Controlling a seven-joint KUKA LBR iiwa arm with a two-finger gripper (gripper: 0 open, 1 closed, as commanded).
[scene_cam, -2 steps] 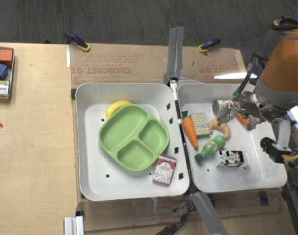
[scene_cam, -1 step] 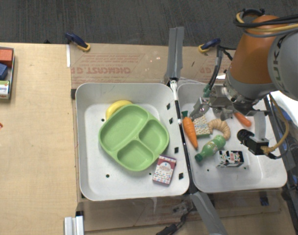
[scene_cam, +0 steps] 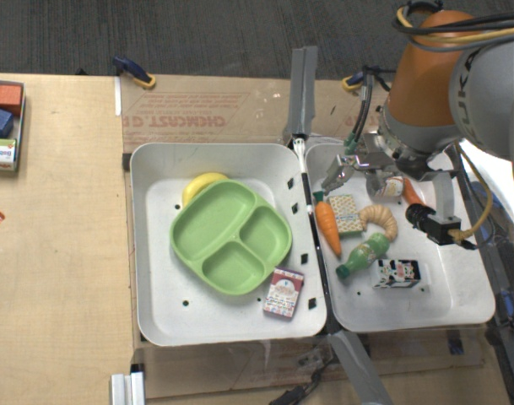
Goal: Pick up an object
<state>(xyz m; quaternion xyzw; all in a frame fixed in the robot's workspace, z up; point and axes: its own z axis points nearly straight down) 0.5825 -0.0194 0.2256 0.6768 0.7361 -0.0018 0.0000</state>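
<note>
Gripper (scene_cam: 358,169): bare metal with a dull sheen, below a glossy orange band (scene_cam: 425,66). Directly beneath it, the right bin (scene_cam: 459,310) is smooth white plastic, semi-gloss. Toy carrot (scene_cam: 327,226) just below the gripper: smooth matt plastic. Green bottle (scene_cam: 365,256) further below: glossy plastic. Left of the gripper, the green divided plate (scene_cam: 231,236) is smooth satin plastic; the small carton (scene_cam: 284,294) is printed paperboard. Bench (scene_cam: 54,268): matt light wood.

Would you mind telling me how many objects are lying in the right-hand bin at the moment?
5: a carrot by the left wall, a cracker beside it, a croissant, a green bottle, and a small carton. The arm may hide others.
</note>
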